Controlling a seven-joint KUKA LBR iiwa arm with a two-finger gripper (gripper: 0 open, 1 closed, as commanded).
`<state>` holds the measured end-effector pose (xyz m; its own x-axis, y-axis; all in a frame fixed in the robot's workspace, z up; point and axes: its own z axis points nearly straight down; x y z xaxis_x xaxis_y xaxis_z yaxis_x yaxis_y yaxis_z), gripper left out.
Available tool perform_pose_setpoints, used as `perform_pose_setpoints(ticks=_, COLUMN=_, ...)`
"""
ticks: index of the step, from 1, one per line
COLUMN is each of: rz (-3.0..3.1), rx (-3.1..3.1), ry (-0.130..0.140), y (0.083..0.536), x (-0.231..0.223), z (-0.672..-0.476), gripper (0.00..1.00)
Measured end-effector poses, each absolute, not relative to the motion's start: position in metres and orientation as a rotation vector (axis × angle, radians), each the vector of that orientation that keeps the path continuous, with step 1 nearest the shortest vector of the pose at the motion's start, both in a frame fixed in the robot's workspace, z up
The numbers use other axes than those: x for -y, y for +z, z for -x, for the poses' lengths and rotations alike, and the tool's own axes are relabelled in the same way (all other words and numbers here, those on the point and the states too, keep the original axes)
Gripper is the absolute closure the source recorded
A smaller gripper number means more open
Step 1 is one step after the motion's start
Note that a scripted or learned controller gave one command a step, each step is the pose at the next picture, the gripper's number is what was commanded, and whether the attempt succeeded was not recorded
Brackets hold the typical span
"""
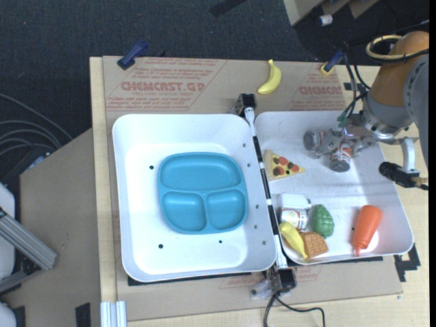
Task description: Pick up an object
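Camera view: no single target named, so nearest pickable item taken as the can (340, 159), lying in the right bin (402, 213), upper part, directly at the gripper (338, 144). Touching or just under the fingertips, on the side away from the arm; cannot tell which from this angle. Long axis hard to read, partly hidden by gripper hardware. Gripper state: cannot tell whether spread or closed, metal clutter blurs together there. Nothing visibly lifted.

Other candidates, all toward the near edge from the gripper: pizza slice (283, 165) off toward the bin divider, near; carrot (366, 228) well apart, long axis roughly upright in frame, slight tilt; green vegetable (321, 221), small jar (294, 218) and banana (293, 239) clustered, well apart. Blue tray (201, 193) in the left bin (136, 237), far side.

Judgement: can is the only reach needing no translation, just a descent.
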<state>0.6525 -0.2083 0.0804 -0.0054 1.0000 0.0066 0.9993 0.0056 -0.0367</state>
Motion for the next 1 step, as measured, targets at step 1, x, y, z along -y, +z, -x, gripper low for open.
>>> perform_pose_setpoints(ticks=1, rz=2.204, rx=2.209, ry=0.033, y=0.0915, x=0.2101, z=-0.6534, gripper=1.00)
